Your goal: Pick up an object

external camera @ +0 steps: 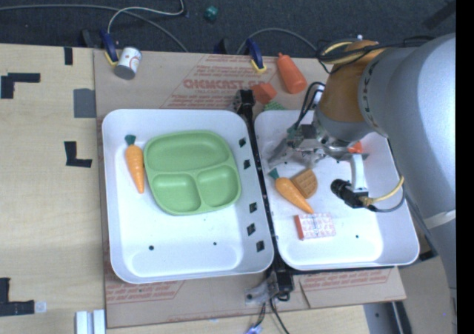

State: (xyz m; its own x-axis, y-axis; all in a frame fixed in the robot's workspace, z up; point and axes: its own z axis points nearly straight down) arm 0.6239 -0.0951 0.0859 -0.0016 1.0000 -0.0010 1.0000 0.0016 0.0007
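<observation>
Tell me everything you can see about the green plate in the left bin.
The green plate looks like matte plastic, rounded-square, with three compartments: one wide at the top, two smaller below. All three hold nothing. It lies flat, slightly turned, on the floor of the left bin, toward the far side. A toy carrot lies close beside its left edge.

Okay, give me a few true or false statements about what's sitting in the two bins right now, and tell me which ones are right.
1. A green divided plate lies in the left bin. True.
2. The carrot beside that plate lies to its right. False: it lies along the plate's left side.
3. The right bin holds a second carrot. True.
4. The red and white packet lies in the left bin. False: it lies in the right bin, near the front.
5. The gripper is over the right bin. True.
</observation>
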